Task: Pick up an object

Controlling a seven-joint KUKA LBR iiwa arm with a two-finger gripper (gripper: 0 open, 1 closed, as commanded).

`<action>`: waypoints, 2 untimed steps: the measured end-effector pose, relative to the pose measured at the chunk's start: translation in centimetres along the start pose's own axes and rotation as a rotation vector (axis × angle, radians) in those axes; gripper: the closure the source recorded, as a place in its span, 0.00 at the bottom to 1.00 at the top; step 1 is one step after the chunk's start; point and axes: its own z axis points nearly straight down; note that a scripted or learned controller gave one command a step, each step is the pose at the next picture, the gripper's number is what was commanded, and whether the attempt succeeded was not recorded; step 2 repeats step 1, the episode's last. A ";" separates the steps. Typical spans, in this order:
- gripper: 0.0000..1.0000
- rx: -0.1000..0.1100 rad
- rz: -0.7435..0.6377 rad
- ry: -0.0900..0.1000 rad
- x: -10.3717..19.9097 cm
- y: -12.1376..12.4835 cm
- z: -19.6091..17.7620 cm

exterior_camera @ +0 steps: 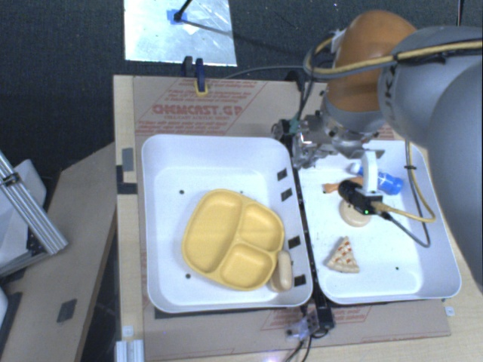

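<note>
My gripper (308, 149) hangs below the orange band of the arm, over the far left corner of the right bin (430, 274), close to the wall between the two bins. In that bin lie a pizza slice (343, 256) near the front, a round beige piece (352, 215) in the middle, a blue object (386, 182) further back and a small orange bit (331, 188). All of these lie to the right of and in front of the gripper. A black cabled unit (356, 195) partly covers the beige piece.
The left bin (162, 202) holds a yellow divided tray (230, 238) with a beige bread-like piece (282, 271) beside its front right corner. The bulky grey arm (438, 81) covers the back right of the bench. A yellow cable (411, 216) loops over the right bin.
</note>
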 end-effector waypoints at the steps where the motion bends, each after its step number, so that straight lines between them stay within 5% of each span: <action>1: 1.00 -0.001 0.000 -0.001 5.2 0.6 0.6; 2: 1.00 -0.001 0.000 -0.001 5.2 0.6 0.6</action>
